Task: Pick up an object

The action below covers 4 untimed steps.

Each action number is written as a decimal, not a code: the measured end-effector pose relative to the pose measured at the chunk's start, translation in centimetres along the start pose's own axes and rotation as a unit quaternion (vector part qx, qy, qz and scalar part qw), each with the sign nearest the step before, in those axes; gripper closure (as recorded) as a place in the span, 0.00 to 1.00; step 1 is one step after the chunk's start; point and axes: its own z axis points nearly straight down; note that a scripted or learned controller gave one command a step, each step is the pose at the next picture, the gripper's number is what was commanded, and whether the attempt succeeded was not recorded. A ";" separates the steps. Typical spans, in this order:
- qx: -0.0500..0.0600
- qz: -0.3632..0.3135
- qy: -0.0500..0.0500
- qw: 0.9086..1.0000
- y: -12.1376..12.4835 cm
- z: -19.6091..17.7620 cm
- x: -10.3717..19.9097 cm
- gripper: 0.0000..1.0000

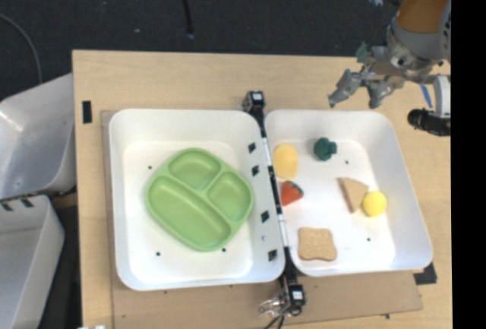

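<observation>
gripper (363, 92) open, empty, above right bin (406, 232) far rim | yellow ball (374, 204) inside: light, round, slippery | grip across middle

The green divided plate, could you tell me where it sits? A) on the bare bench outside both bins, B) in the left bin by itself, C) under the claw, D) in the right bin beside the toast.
B: the green divided plate lies in the left bin, while the toy foods are all in the right bin.
</observation>
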 end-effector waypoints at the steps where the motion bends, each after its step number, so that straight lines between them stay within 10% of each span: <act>1: -0.007 -0.002 -0.001 1.000 0.2 -0.9 0.1 0.00; 4: -0.005 -0.001 -0.002 1.000 -0.3 13.8 0.0 0.00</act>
